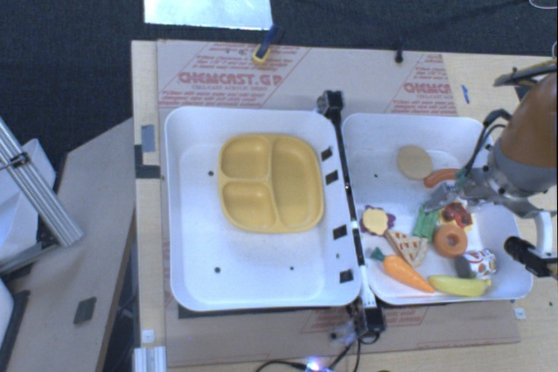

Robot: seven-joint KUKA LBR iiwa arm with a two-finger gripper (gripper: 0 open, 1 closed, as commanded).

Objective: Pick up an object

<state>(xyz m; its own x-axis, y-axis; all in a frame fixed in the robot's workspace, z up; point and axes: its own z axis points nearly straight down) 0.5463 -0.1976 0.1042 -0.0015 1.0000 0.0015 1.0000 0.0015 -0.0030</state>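
My gripper (451, 199) reaches in from the right and sits low over the right bin (375, 144), among the toy foods. Just under and beside it lie a red-and-white piece (458, 214), a green piece (425, 223) and an orange donut (451, 240). A red sausage (440, 178) and a tan round cookie (415, 161) lie just behind it. Nearer the front are a waffle slice (406, 247), a carrot (405, 273), a banana (459, 285) and a small patterned can (479, 261). I cannot see anything held.
A yellow three-part plate (270, 183) lies in the left bin (192, 266). A purple-and-yellow piece (377, 220) sits by the divider (342, 187) between the bins. The arm's grey body (527, 161) overhangs the right bin's right side.
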